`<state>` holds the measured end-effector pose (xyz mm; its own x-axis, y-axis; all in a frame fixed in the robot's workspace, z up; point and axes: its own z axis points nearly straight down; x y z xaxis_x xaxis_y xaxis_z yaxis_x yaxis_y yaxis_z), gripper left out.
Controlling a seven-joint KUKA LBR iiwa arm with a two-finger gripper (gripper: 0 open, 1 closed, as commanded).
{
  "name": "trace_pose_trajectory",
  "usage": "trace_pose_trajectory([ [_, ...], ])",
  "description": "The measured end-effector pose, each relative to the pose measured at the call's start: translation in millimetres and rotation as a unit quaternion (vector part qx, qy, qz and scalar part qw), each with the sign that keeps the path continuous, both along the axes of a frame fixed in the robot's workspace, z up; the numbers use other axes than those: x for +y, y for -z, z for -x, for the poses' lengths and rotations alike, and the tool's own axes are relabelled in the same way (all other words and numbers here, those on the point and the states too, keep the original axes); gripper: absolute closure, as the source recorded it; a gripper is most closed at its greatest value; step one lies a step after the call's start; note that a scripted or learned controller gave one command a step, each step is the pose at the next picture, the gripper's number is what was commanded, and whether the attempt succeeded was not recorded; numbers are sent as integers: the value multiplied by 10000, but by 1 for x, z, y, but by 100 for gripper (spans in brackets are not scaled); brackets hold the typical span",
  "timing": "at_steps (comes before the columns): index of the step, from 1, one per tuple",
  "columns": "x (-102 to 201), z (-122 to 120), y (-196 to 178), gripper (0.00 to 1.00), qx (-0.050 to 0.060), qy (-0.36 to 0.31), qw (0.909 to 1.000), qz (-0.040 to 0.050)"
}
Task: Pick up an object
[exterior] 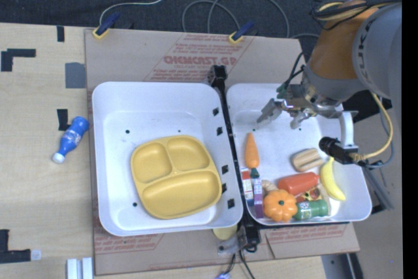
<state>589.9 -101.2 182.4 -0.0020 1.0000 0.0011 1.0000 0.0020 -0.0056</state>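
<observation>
The right bin (pixel 261 98) of smooth white plastic holds small plastic toy foods: a tapered carrot (pixel 251 149), a round ribbed pumpkin (pixel 281 205) and a curved banana (pixel 332 181), all toward its near side. The claw (pixel 282 113) hangs over the bin's far part with its fingers spread open, holding nothing. In the left bin (pixel 111 101) lies a glossy yellow divided plate (pixel 175 176).

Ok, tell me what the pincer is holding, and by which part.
Nothing. The pincer hangs open over the right bin, with no object between its fingers.

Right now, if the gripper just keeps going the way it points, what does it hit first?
Probably bare floor of the right bin. The gripper points down over its upper part, and the nearest item, the carrot, lies off to the side. Depth is hard to judge from one slanted view.
</observation>
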Motion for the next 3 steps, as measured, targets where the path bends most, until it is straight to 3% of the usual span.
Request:
trace_pose_trajectory([
  [1, 36, 12, 1, 0, 6, -10, 10000, -2],
  [2, 9, 20, 88, 0, -22, 2, 10000, 3],
  [3, 9, 22, 85, 100, 27, -1, 10000, -8],
])
